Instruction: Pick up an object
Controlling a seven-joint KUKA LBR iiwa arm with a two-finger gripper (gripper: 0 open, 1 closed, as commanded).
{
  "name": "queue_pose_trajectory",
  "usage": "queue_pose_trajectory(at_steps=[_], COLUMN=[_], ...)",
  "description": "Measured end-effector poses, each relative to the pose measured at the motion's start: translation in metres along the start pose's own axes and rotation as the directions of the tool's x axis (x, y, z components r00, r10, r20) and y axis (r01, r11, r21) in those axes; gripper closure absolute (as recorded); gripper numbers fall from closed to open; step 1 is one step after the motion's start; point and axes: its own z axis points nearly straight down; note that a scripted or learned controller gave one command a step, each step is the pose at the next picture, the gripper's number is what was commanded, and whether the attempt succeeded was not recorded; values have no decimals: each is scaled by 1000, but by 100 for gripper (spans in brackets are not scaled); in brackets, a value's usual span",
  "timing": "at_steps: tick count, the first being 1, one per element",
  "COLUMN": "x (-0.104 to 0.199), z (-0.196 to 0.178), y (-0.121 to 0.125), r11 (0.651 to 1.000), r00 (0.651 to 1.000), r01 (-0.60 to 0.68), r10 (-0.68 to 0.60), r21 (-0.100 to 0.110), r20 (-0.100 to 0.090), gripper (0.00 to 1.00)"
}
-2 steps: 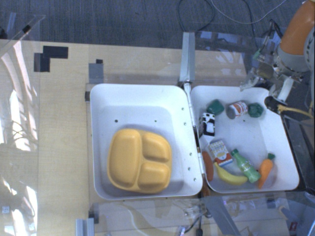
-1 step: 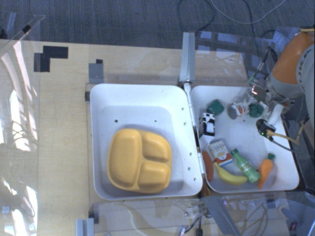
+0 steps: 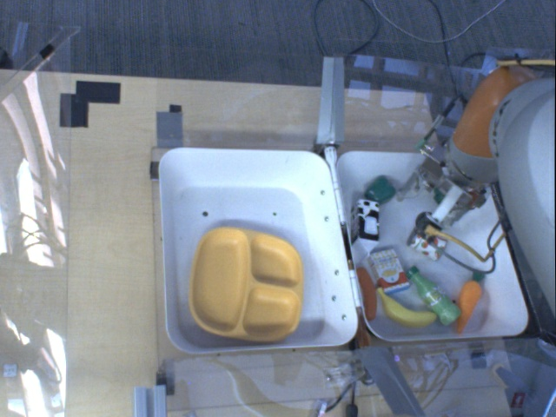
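Note:
My gripper [image 3: 416, 186] hangs over the back of the right bin [image 3: 512, 320], just right of a dark green object [image 3: 380, 188]. Nothing shows between its fingers. Left of it, near the divider, lies a black-and-white object [image 3: 368, 218]. At the front of this bin lie a small carton [image 3: 386, 265], a red-orange stick-shaped item [image 3: 367, 292], a banana [image 3: 407, 312], a green bottle [image 3: 433, 296] and an orange carrot [image 3: 469, 302].
The left bin [image 3: 187, 181] holds a large yellow divided tray [image 3: 248, 282]. A metal divider [image 3: 340, 215] separates the two bins. The arm's grey body and orange band [image 3: 482, 120] cover the right bin's far right corner.

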Motion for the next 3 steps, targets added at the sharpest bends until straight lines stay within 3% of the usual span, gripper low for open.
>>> queue_pose_trajectory(at_steps=[1,2,3], x=[-37,-31,-22], z=[-81,-32,1], y=[-2,-8,32], r11=[1000,998,991], r00=[1000,998,991], r01=[-23,57,-137], r10=[23,-57,137], r21=[-2,2,0], r20=[0,1,1], gripper=[0,0,0])
